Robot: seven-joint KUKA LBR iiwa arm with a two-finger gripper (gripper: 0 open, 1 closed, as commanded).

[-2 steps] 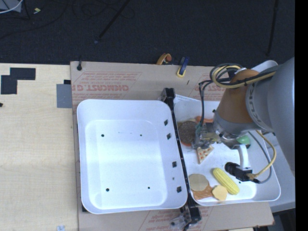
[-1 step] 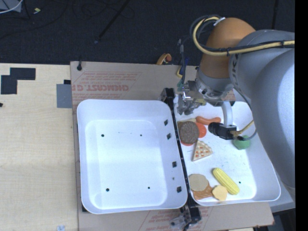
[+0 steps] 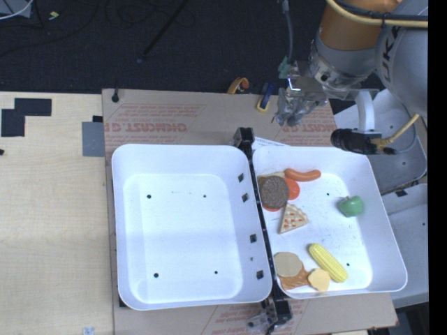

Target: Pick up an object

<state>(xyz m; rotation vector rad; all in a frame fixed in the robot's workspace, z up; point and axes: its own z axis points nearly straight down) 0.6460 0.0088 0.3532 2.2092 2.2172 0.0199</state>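
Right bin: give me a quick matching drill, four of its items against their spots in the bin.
Items:
1. hot dog
2. green pepper
3. corn cob
4. burger patty

Spots:
A. near the right wall, alone
B. far end, above the patty
C. by the divider, left side
D. near end, beside a yellow round piece

Pairs: 1-B, 2-A, 3-D, 4-C

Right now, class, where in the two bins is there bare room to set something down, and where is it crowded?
The left bin has bare floor from wall to wall. In the right bin, floor is free between the green pepper and the corn. It is crowded beside the divider: sausage, burger patty, pizza slice.
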